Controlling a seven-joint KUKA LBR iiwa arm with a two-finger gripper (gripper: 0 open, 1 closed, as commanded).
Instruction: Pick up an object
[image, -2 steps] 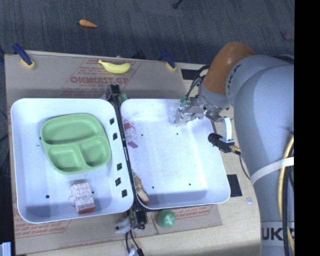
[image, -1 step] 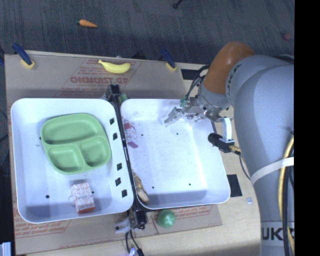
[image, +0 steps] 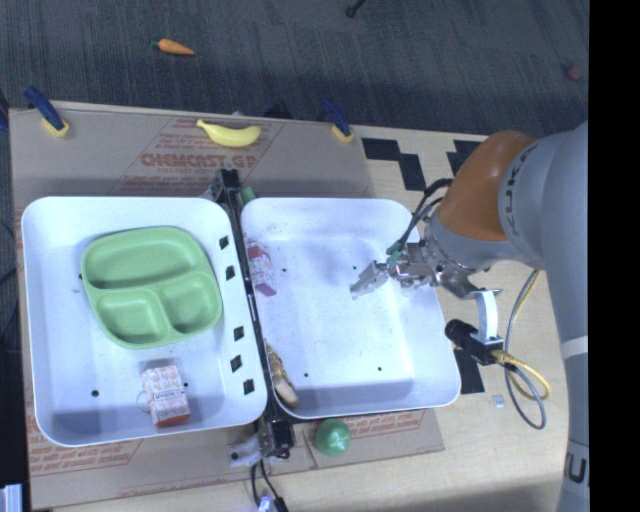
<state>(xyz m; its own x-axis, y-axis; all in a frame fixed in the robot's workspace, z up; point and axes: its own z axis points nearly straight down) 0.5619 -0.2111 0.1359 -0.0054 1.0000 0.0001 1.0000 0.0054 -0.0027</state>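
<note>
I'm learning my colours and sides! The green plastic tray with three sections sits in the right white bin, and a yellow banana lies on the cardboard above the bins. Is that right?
Almost. The green plastic tray with three sections sits in the left white bin, not the right one, as the camera view shows. The yellow banana does lie on the cardboard above the bins.

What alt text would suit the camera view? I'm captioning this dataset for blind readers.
A grey robot arm reaches from the right, its claw above the right white bin, nothing visible between its fingers. The left bin holds a green divided tray and a small packet. A banana and a green ball lie outside the bins.
</note>
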